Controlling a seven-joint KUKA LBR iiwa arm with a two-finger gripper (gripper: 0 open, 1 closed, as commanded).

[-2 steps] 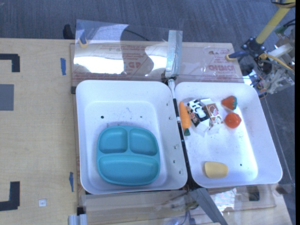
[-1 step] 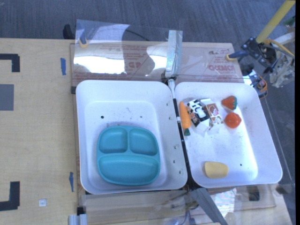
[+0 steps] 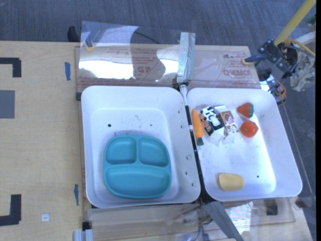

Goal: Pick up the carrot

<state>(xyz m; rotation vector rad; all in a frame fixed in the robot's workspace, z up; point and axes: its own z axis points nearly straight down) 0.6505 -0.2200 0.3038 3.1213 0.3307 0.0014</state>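
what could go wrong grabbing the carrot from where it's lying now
The carrot lies tight along the right bin's left wall, so one finger may hit the wall instead of sliding beside it. The black-and-white packet sits right next to it and might get pinched or dragged along.

Carrot [image 3: 197,124] lies along right bin's [image 3: 286,149] left wall.

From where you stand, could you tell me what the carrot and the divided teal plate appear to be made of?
The carrot looks like moulded plastic toy food: uniform orange with a small green tip, though it is too small to be sure. The divided teal plate seems smooth plastic with a soft sheen, rounded compartments and one even colour.
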